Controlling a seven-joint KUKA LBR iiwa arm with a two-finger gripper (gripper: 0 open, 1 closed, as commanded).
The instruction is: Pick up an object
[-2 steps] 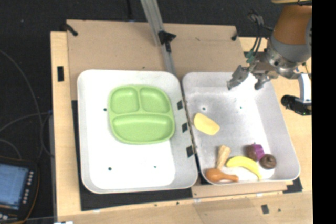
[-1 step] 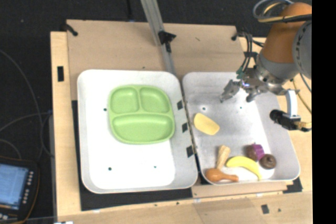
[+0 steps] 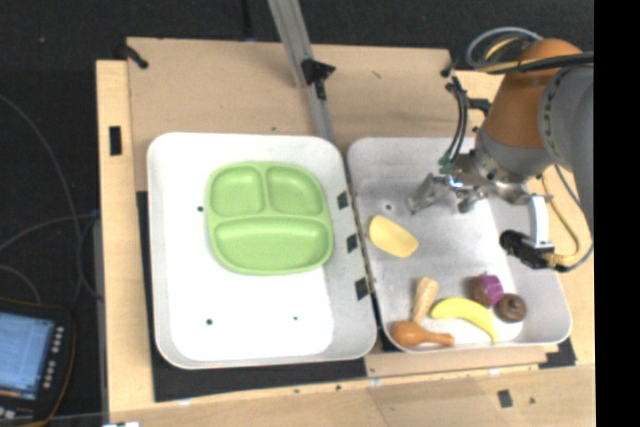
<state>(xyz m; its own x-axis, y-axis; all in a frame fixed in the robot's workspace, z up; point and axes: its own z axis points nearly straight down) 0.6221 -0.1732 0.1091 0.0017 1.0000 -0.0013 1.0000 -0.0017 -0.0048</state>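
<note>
The gripper hovers over the right bin, jaws spread with nothing between, near the yellow wedge of toy cheese.

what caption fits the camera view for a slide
Gripper hovers over the right bin of toy food; green tray in left bin.

- I'm seeing two bins lying side by side, the left bin holding a divided plate toward twelve o'clock.
- In the right bin, toy foods are clustering at six o'clock.
- The gripper is hanging over its centre.
</note>
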